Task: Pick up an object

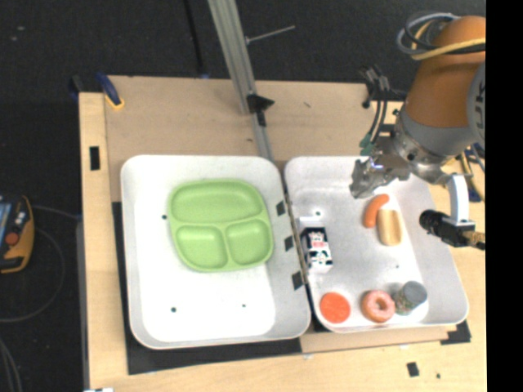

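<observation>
**Pincer over the right bin, nothing lifted yet**

The pick looks to be in its early part. The arm point(437, 96) reaches in from the right and its pincer point(365, 178) hangs above the upper part of the right bin point(327, 174), just up and left of the hot dog point(383, 219). From this slanted look down I cannot tell whether the pincer is apart or together, and no object shows in it, so I would not count anything as grasped.

Every candidate lies on the bin floor. The hot dog, an orange sausage beside a tan bun, sits nearest the pincer and seems the likely target, though that is only a guess from closeness. A small black-and-white carton point(316, 247) lies by the wall between the two bins. Along the near edge sit an orange disc point(334, 306), a pink donut point(377, 305) and a grey cup-like piece point(409, 296), the last two touching or nearly so.

The left bin point(147, 300) holds a green divided plate point(221, 224), well apart from the pincer.

What is left, as I judge it: settle over one object, come down, close on it, and raise it off the bin. None of that can be called done here.
</observation>
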### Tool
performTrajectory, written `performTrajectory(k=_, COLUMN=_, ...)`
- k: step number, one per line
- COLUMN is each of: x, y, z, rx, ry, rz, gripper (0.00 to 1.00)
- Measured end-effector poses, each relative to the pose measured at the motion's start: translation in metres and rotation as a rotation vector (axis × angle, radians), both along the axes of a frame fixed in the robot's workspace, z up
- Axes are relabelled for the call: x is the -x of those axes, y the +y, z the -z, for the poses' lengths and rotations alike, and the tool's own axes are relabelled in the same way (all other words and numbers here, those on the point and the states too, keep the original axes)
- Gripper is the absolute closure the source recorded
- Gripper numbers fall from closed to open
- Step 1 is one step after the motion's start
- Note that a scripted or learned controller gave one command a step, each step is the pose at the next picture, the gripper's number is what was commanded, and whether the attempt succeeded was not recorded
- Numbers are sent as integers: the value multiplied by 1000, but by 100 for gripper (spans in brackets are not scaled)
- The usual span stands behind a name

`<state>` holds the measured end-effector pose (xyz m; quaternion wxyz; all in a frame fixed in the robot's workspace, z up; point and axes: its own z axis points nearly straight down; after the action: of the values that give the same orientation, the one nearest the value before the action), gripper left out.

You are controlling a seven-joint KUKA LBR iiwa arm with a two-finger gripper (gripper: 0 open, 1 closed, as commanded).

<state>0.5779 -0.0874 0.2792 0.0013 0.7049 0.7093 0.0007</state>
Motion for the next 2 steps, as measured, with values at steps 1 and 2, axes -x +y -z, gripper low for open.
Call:
performTrajectory(k=1, x=1, y=45, z=16, rx=-1, ry=2, rz=0, gripper=100)
performTrajectory(k=2, x=-8, y=101, z=34, rx=-1, ry=4, rz=0, gripper=100)
